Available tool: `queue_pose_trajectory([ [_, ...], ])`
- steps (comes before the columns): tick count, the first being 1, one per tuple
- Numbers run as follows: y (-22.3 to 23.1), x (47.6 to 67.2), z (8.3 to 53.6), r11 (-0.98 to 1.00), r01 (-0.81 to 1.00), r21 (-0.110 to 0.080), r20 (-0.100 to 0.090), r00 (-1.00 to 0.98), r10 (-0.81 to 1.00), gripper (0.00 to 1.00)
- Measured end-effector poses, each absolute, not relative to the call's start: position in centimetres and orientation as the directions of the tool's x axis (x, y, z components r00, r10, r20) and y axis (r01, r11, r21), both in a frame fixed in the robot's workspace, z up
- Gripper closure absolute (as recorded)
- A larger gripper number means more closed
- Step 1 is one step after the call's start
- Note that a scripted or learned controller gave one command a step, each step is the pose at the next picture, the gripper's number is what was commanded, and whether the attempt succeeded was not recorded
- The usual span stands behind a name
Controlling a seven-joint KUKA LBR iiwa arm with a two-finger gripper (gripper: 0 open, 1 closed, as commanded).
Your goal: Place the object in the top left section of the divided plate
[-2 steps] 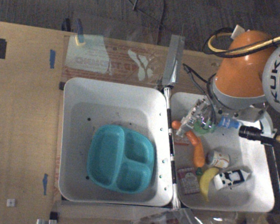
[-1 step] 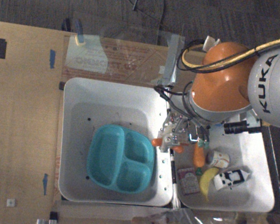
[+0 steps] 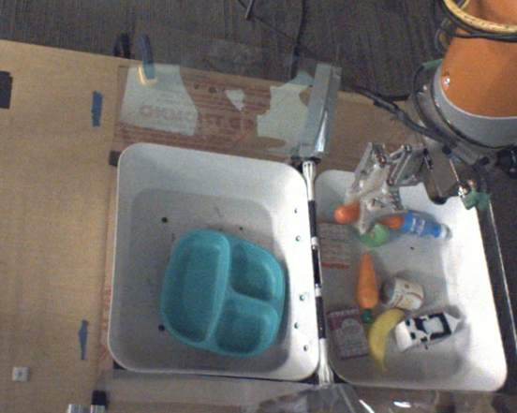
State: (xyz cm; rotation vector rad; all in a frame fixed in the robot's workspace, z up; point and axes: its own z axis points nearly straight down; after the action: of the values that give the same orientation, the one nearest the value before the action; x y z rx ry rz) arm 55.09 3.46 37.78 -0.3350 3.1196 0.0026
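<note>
- The gripper [image 3: 380, 190] hangs over the right bin's [image 3: 490, 279] upper-left corner; its grasp cannot be told.
- The teal divided plate [image 3: 223, 292] lies in the left bin [image 3: 149, 177].

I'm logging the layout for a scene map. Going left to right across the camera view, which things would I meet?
Blue tape strip → left bin → teal divided plate → carrot → banana → black-and-white toy.

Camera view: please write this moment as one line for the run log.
hand: over right bin, top left corner, above toys | plate: in left bin, nothing on it | carrot, banana: in right bin
</note>
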Motion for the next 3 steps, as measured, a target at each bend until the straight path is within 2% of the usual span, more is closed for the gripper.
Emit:
queue_pose_trajectory([
  [1,12.2,50.3,29.8,0.989,-0.150,0.001,0.000,-0.989,-0.150,1.00],
  [2,12.1,50.4,29.9,0.989,-0.148,0.002,0.000,-0.989,-0.148,0.00],
  [3,9.2,58.5,26.8,0.948,-0.319,0.002,-0.005,-0.948,-0.319,0.00],
])
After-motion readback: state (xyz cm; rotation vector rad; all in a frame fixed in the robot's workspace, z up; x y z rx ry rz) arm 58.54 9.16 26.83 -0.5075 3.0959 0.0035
